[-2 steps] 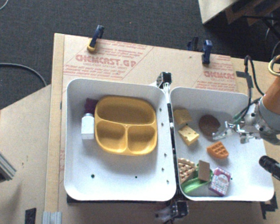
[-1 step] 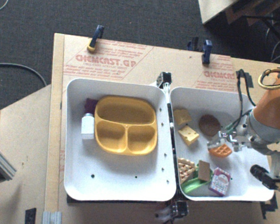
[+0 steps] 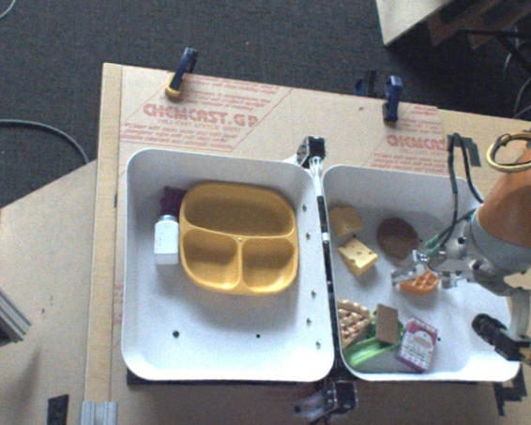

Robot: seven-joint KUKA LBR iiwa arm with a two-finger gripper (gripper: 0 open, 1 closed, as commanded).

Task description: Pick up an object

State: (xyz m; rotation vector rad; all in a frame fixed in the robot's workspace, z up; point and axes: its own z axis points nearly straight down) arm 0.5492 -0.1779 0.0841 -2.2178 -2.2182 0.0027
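Bins: two white bins sit side by side on the bench, the left bin (image 3: 140, 326) and the right bin (image 3: 477, 356).
Left bin things: three. One yellow plate (image 3: 239, 237) with three parts, one small white bottle (image 3: 166, 240) touching its left edge, and one dark purple thing (image 3: 172, 197) just above the bottle.
Right bin things: about eight small toy foods. One tan bread piece (image 3: 344, 221), one cheese wedge (image 3: 358, 256) with holes, one round brown cookie (image 3: 397, 237), one orange piece (image 3: 419, 284), one waffle-like piece (image 3: 352, 320), one green piece (image 3: 364, 352), one small brown block (image 3: 386, 323) and one pink packet (image 3: 417, 345).
Clamps: two on the far edge of the board, one with a yellow tip (image 3: 180, 72) and one blue (image 3: 392, 96).
In the way: the cheese wedge and the cookie lie near the orange piece, but do not touch it.
Arm: it comes in from the right, with its orange band (image 3: 521, 201) over the right bin, and bends down toward the middle of that bin.
Gripper: the gripper (image 3: 419, 275) is low, right at the orange piece. It touches or covers the top of it.
Gripper state: cannot tell if it is open or closed, or if it holds the orange piece.
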